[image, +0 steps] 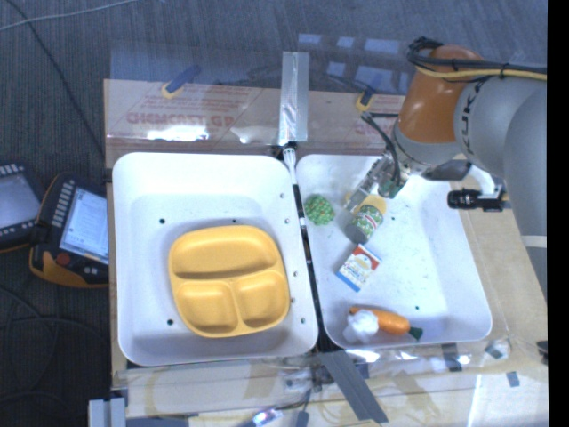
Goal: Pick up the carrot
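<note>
We see the arm [480, 105] reaching in from the right, its orange band above the upper part of the right bin [444, 265]. The gripper [378, 185] points down and to the left over that bin's upper middle. Its tip sits against the yellow top of a small bottle [367, 217], and we cannot tell how the tool is set, since it blurs into the bottle there.

The carrot [385, 320] lies well below the gripper, near the front wall of the same bin, orange with a dark green end pointing right. Its left end touches a small white lump [362, 326]. The gripper is well apart from the carrot.

Between the gripper and the carrot, just below the bottle, we see a small red, white and blue carton [358, 267] lying at a slant. Just to the gripper's left, near the divide between the bins, rests a green knobbly ball [319, 208].

Farther left of the gripper, across the divide, the left bin [142, 194] holds a yellow sectioned tray [229, 278] lying flat. Beyond that bin, on the floor, we see a handheld control pendant [73, 231] with a screen.
</note>
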